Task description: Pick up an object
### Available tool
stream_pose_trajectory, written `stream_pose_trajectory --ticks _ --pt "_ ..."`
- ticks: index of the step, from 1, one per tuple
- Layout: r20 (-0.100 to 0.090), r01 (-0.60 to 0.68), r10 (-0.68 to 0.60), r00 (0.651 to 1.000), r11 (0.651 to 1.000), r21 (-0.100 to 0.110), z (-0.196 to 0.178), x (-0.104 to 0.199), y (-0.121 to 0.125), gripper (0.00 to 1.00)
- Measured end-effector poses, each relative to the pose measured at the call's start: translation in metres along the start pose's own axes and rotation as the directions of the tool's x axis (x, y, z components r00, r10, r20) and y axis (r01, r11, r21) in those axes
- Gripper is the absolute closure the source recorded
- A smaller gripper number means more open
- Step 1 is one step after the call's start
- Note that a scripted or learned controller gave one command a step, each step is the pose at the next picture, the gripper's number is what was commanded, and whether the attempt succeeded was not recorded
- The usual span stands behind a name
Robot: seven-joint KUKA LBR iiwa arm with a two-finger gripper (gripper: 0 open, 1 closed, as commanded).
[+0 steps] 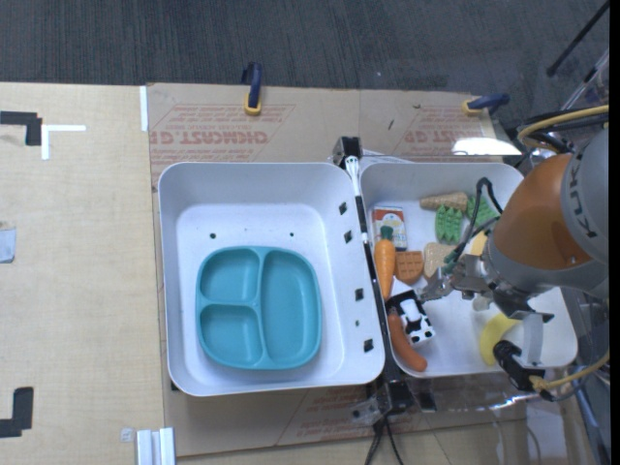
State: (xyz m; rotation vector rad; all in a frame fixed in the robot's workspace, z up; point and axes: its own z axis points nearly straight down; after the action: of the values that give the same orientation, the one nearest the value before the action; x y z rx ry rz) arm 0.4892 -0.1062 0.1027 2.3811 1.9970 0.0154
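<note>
One arm (542, 231) over right bin (441, 361)

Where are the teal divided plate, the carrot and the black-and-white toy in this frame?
teal divided plate (260, 308): camera view, on the ridge between its compartments, left bin.
carrot (385, 264): camera view, mid-length of its orange body, right bin.
black-and-white toy (415, 321): camera view, its middle, beside the carrot's lower end.

Partly hidden under the arm (542, 226): yellow toy (496, 337). Cut off at right edge: arm. Unreadable: small box (389, 228) label.
</note>
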Motion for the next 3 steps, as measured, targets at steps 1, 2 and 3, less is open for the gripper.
stream_pose_trajectory --ticks 1,2,3 --pt "-0.023 0.383 -0.382 0.924 0.924 0.023 -0.042 -0.065 0.016 0.00" --pt "-0.026 0.371 -0.371 0.928 0.928 0.026 0.013 -0.079 0.002 0.00" --pt "-0.033 0.655 -0.654 0.755 0.755 0.015 0.012 -0.083 0.003 0.00"
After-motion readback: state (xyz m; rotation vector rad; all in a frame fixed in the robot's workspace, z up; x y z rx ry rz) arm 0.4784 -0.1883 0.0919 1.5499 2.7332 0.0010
